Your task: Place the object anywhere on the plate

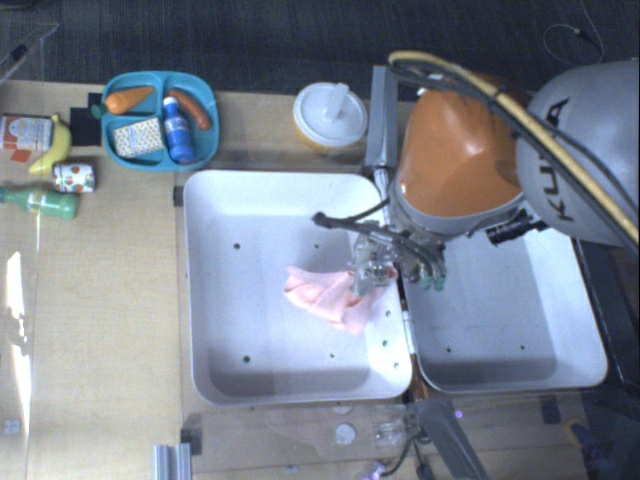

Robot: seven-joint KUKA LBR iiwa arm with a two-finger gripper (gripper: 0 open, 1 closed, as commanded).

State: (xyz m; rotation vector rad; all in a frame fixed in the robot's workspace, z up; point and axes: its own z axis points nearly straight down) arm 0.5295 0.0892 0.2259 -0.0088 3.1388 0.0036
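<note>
A crumpled pink cloth-like object (322, 296) lies in the left white bin (240, 268), towards its right side. My gripper (372, 273) hangs directly over the object's right end, at the wall between the two bins, and looks to be touching it. The orange band and grey wrist hide much of the gripper from above. The plate (203, 98) is a blue divided dish on the bench beyond the left bin's far-left corner. It holds a toy carrot, a sausage, a blue bottle and a cracker-like piece.
A white lidded cup (330, 115) stands behind the left bin. A banana (55, 144), a small can (73, 177), a green bottle (40, 202) and a carton (24, 133) lie at the far left. The right bin (510, 318) sits under the arm.
</note>
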